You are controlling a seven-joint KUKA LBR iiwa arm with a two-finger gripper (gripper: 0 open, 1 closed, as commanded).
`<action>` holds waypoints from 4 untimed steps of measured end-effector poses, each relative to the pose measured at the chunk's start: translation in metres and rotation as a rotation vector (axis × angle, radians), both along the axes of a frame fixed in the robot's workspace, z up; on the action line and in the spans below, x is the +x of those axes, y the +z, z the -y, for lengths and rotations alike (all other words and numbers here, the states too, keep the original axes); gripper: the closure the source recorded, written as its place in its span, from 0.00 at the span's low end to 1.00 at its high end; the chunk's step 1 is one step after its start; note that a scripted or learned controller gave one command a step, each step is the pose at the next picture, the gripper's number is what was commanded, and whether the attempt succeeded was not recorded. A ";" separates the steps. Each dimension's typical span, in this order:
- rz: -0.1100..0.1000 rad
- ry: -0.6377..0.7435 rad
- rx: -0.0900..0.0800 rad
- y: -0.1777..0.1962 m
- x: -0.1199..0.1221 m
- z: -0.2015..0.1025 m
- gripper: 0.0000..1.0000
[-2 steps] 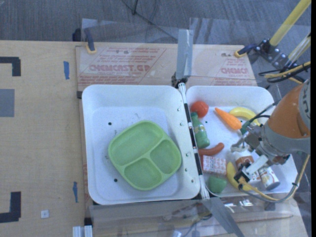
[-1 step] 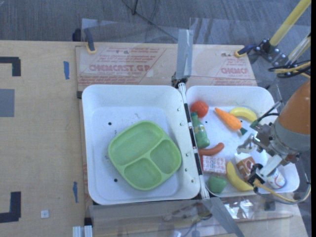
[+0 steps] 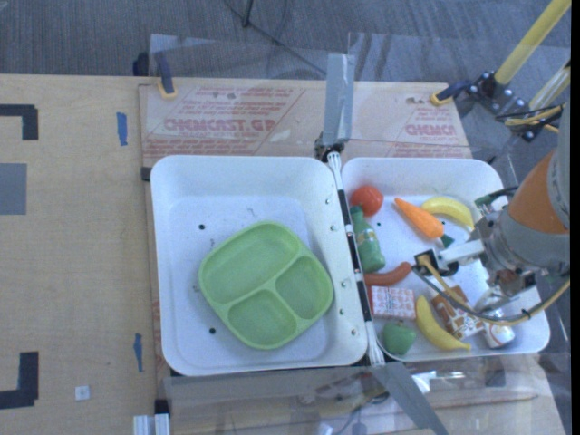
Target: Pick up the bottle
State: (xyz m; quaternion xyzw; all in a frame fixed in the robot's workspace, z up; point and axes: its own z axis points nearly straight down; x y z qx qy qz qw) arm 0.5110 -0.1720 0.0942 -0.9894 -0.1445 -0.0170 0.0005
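Observation:
The green bottle (image 3: 368, 246) lies lengthwise along the left wall of the right bin (image 3: 412, 168), just below a red tomato (image 3: 367, 198). My gripper (image 3: 497, 286) hangs over the right side of that bin, well to the right of the bottle and apart from it. It sits above a brown packet (image 3: 450, 307) and a pale round item (image 3: 499, 334). The grey wrist hides what lies directly beneath it.
The right bin also holds a carrot (image 3: 418, 217), two bananas (image 3: 449, 208) (image 3: 437, 326), a red sausage (image 3: 390, 275), a small box (image 3: 392, 302) and a green apple (image 3: 398, 337). A green divided plate (image 3: 265, 285) lies in the left bin (image 3: 181, 188).

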 end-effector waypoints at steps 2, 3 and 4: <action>-0.027 -0.016 0.001 -0.006 -0.001 0.035 0.00; -0.034 -0.013 -0.002 0.003 -0.003 0.036 1.00; -0.035 0.167 -0.008 0.104 0.053 0.050 1.00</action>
